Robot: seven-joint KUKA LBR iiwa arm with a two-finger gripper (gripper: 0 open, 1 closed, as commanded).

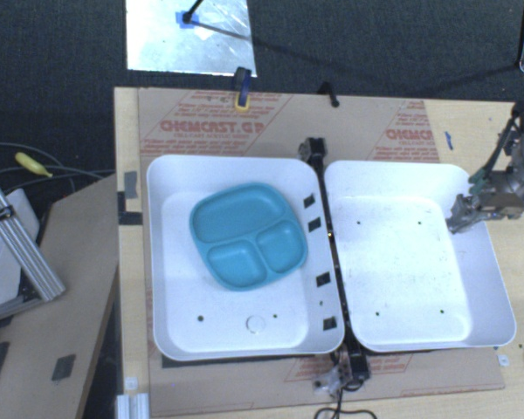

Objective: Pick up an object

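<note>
A light blue divided plate (247, 236) with three compartments lies flat in the middle of the left bin (179, 321). A small clear round disc (256, 324) rests on the bin floor just below the plate. My gripper (461, 216) hangs at the right edge of the right bin (419, 321), over its upper right corner and far from the plate. Nothing shows between its tips.
The two white bins sit side by side on a cardboard sheet (210, 125), joined by a black clamp strip (323, 243). A yellow and blue clip (242, 90) lies at the board's far edge. An aluminium frame (17, 243) stands at the left.
</note>
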